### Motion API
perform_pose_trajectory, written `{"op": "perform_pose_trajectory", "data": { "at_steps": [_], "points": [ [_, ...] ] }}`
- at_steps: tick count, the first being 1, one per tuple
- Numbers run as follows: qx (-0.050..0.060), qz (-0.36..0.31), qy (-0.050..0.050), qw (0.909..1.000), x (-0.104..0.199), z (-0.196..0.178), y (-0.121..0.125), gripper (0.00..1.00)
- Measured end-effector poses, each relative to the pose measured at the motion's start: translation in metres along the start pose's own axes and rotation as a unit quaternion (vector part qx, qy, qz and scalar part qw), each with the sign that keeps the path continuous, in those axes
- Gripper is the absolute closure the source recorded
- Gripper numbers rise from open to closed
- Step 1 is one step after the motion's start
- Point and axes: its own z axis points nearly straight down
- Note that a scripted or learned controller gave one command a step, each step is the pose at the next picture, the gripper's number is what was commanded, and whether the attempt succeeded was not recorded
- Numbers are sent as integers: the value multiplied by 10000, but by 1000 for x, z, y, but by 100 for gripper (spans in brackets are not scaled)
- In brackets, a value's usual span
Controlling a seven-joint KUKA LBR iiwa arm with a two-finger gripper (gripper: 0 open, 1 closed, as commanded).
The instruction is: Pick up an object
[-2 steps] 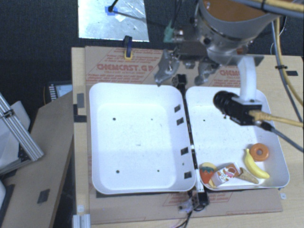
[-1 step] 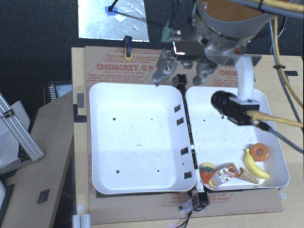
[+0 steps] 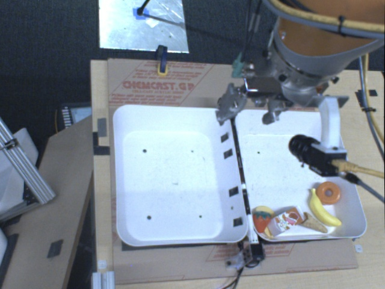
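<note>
The big grey and orange arm point(image 3: 325, 23) hangs high over the back edge of the 2 shallow white plastic bins, and its two-finger gripper point(image 3: 252, 104) sits above the divider between them, near the rear wall. Whether that pincer is apart or together, I cannot tell from this angle; the metal parts overlap. Nothing shows between them.

The goods are all down in the front right corner of the right-hand white bin point(image 3: 271, 161): a curved yellow toy banana point(image 3: 322, 209), a small orange ring-shaped doughnut point(image 3: 328, 192) just beside its upper end, a red and orange round fruit piece point(image 3: 263, 217), a small red and white printed packet point(image 3: 285, 220) and a tan cone-shaped piece point(image 3: 314, 224). The left-hand white bin point(image 3: 168, 179) holds no loose item that I can make out.

Take the banana as the likely target. Its long axis runs from upper left to lower right, one end up by the doughnut, the other pointing toward the bin's front right corner, the curve bowing toward the front.

Risks, as I judge them: the gripper is well apart from that cluster, so a straight drop here closes on bare floor. The pieces lie crowded near the wall, so fingers could strike the rim or nudge a neighbour. A black cylindrical device with a yellow cable point(image 3: 313, 154) juts over the bin and may snag.
</note>
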Motion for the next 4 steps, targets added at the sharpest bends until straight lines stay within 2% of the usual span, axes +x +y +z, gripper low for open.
{"op": "perform_pose_trajectory", "data": {
  "at_steps": [1,2,3,4],
  "points": [
    [-39,-92,36,9999,105,-51,-2,0],
    [-26,-41,24,10000,100,-60,-1,100],
    [-9,-22,10,10000,94,-48,-1,100],
    [4,-31,1,10000,99,0,-1,100]
  ]
}}
